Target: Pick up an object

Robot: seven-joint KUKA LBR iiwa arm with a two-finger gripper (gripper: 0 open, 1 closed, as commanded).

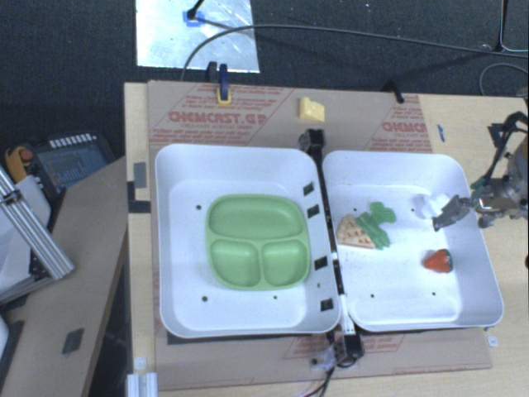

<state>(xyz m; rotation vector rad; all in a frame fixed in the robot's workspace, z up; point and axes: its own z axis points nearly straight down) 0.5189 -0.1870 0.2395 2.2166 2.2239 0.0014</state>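
The right bin point(475, 304) holds several small items. A waffle-like orange wedge point(354, 233) lies near its left wall, and a green leafy toy point(378, 222) rests against it. A white crumpled piece point(427, 207) sits toward the far right. A red strawberry-like toy point(438, 260) lies below it. My gripper point(451, 212) reaches in over the bin's right rim, just right of the white piece and above the red toy. Nothing is visibly held in it.
The left bin point(173, 222) bears a green divided plate point(256, 241). A yellow block point(312, 109) and a blue-yellow clamp point(221, 83) sit on the cardboard behind the bins. Black clips point(318, 238) line the seam between the bins. Cables trail across the back.
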